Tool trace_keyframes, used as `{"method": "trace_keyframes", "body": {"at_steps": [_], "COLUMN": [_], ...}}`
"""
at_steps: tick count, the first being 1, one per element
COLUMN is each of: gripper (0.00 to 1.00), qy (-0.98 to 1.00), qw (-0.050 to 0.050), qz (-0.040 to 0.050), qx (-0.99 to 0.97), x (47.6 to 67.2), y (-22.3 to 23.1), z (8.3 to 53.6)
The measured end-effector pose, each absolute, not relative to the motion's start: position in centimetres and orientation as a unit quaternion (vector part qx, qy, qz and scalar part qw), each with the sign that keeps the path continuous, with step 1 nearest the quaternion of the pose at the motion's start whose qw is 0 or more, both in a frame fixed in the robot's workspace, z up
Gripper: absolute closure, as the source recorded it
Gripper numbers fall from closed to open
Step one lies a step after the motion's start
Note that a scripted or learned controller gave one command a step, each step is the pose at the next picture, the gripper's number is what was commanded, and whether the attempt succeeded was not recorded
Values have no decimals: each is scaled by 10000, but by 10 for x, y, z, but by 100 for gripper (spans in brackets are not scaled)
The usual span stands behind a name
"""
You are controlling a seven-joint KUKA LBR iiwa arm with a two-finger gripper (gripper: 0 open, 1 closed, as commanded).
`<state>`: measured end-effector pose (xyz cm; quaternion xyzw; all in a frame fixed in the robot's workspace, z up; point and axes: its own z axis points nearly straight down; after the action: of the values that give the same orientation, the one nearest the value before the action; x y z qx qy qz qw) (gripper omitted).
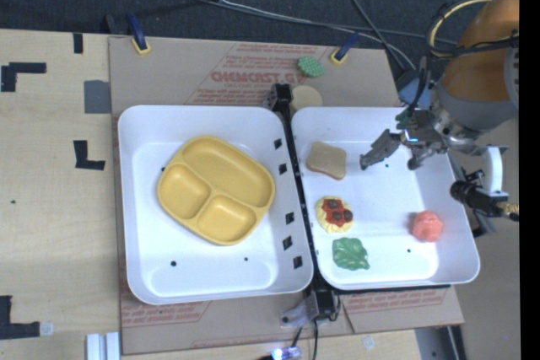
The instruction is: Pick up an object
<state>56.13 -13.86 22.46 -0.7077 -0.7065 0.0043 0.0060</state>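
Over the right bin [456, 265], the gripper [390, 149] hangs with its dark fingers spread wide and nothing between them. Just left of it lies a tan, bread-like slice [326, 159], matte and roughly square. Nearer sit a round yellow pizza toy [335, 214] dotted red, a lumpy green leafy piece [349, 254], and a pinkish-red knobbly lump [427, 226] towards the right. The left bin [139, 265] holds a glossy yellow plate [216, 190] with three compartments. Red print on the cardboard [236, 76] beyond is too faint to read surely.
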Motion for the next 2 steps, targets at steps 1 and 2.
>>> {"method": "trace_keyframes", "body": {"at_steps": [1, 2], "gripper": [0, 0], "qy": [-7078, -7077], "qw": [8, 17], "qz": [4, 18], "qx": [-7064, -7065], "x": [564, 569], "y": [-138, -130], "z": [232, 173]}}
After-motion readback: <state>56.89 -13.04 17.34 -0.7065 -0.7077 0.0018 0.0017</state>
